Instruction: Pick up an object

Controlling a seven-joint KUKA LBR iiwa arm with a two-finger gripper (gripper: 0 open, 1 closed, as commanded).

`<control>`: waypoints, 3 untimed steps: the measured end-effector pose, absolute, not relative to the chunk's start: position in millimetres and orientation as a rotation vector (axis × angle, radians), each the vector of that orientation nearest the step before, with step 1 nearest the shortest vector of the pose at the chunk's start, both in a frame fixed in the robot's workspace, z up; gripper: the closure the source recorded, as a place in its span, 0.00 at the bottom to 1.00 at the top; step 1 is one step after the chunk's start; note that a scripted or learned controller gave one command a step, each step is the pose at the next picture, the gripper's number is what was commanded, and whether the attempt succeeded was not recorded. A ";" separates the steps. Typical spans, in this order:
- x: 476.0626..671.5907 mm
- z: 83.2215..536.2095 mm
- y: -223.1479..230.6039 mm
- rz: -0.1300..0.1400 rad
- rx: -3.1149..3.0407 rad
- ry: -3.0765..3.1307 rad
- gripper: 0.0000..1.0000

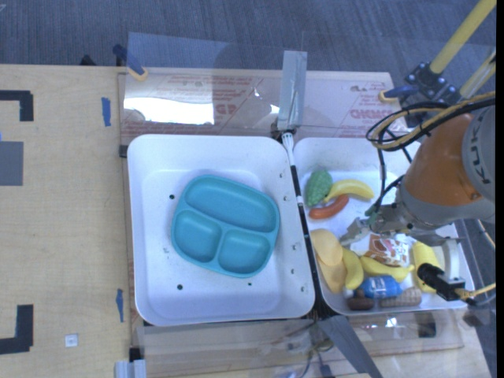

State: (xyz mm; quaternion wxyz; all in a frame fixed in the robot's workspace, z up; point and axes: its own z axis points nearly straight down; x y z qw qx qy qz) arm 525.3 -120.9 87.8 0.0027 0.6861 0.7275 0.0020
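From my seat I can't tell what state the end effector (370, 225) is in, low over the crowded right bin (346, 150). The toys (386, 268) overlap, so I'd worry about a glancing grab or snagging two.

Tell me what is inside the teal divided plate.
Nothing visible: the teal divided plate shows three bare compartments. It sits in the left bin, whose floor beneath it is covered.
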 end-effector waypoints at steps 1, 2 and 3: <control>550.5 87.4 -133.4 0.006 2.136 2.296 0.00; 484.9 87.9 -131.0 0.005 2.121 2.311 0.00; 490.1 187.8 -84.3 0.010 2.182 2.252 0.00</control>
